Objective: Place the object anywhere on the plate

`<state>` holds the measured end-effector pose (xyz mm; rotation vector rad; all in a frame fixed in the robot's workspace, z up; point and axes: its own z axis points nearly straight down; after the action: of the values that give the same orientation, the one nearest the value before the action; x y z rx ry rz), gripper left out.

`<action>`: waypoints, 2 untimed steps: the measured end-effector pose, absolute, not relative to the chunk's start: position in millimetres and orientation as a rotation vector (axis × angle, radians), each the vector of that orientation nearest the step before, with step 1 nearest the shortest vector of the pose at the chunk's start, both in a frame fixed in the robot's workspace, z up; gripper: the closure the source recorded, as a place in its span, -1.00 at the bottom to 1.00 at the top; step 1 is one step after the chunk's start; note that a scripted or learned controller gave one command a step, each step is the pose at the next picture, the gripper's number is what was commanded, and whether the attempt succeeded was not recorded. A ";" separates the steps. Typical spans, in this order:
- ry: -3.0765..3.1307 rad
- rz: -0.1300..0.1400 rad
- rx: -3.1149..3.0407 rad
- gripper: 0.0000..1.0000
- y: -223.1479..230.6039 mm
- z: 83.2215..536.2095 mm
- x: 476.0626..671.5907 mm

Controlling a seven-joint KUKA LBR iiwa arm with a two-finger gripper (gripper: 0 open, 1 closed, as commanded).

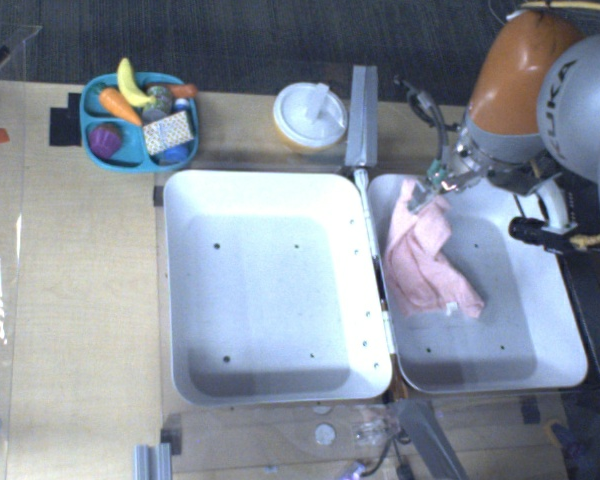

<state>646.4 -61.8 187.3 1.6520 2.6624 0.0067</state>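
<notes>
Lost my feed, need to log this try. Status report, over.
Gripper at top corner of pink cloth, grip unclear. Cloth lies crumpled in right bin. Blue plate far left on bench, already loaded with toy food.

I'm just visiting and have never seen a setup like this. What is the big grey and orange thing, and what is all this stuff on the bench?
That is a robot arm, seen from one camera looking down at a slant. Its pincer sits at the top edge of a pink cloth, which lies crumpled in the right white bin. The cloth's corner seems lifted toward the pincer, but a firm hold is unclear. The left white bin sits beside it. Behind are a blue tray of toy food and a white lidded container.
</notes>
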 end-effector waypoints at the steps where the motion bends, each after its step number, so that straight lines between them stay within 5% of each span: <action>1: 2.667 0.009 1.640 1.00 -60.1 227.2 649.1; 2: 2.943 0.007 1.073 1.00 -6.1 225.8 639.8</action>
<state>639.8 -6.1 225.8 1.0732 2.9431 0.0065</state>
